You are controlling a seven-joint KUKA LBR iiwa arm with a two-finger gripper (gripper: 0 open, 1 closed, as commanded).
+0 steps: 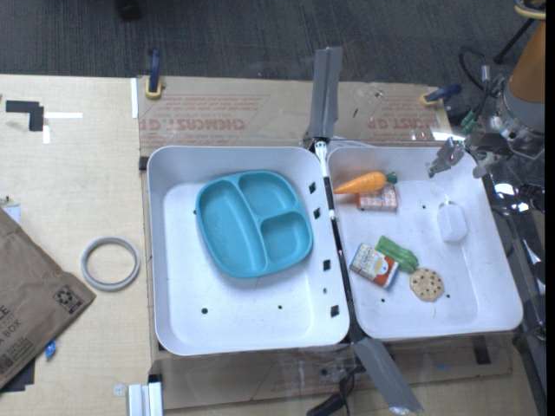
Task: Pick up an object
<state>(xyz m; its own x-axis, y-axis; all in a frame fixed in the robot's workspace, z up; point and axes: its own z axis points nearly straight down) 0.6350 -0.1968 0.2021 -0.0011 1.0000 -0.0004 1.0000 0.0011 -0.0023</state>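
arm parked at 2 o'clock over right bin (486, 319), gripper (451, 156) kept clear of contents | fingers: state cannot be told, nothing seen held | candidates grouped at bin's 9 o'clock: carrot (360, 182), cookie (426, 284) | nothing lifted yet

**One fixed camera, high above the bench, looking down at a slant**

A single camera looks down from above the bench, tilted so the dark floor shows along the top of the frame. It sits far enough back to take in both shallow white plastic bins, the left (165, 258) and the right (486, 319), with the pale wooden benchtop (69, 198) to their left. The grey and orange arm (525, 76) enters at the upper right corner.
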